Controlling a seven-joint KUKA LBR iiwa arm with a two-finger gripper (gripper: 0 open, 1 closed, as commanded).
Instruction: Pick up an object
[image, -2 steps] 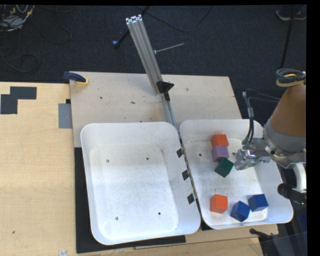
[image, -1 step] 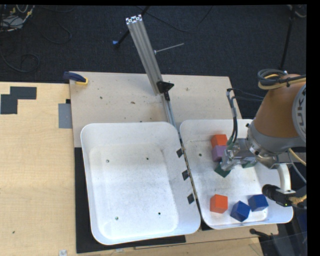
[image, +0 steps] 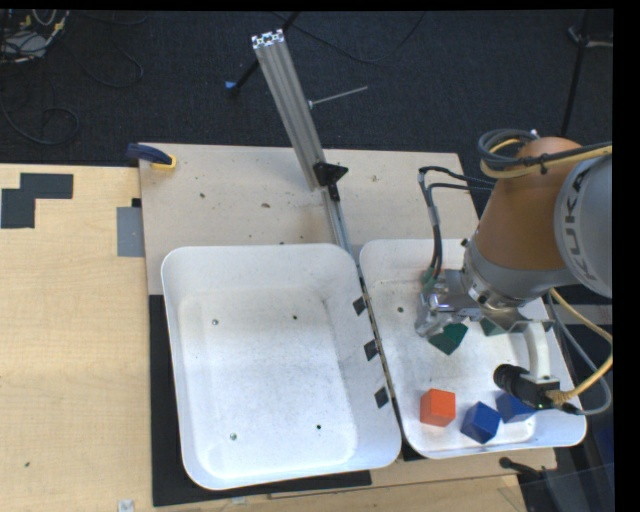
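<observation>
So nearest, by the right bin (image: 400, 262) front rim: blue block (image: 481, 422), orange cube (image: 437, 407), both untouched. Further back, gripper (image: 440, 322) sits low over a dark green object (image: 449, 337); can't tell finger state. Nothing lifted yet.

Arm (image: 540, 225) over right bin (image: 395, 262), dark green object (image: 449, 337) at its gripper (image: 440, 322); orange cube (image: 437, 407) and blue blocks (image: 481, 422) nearby.
</observation>
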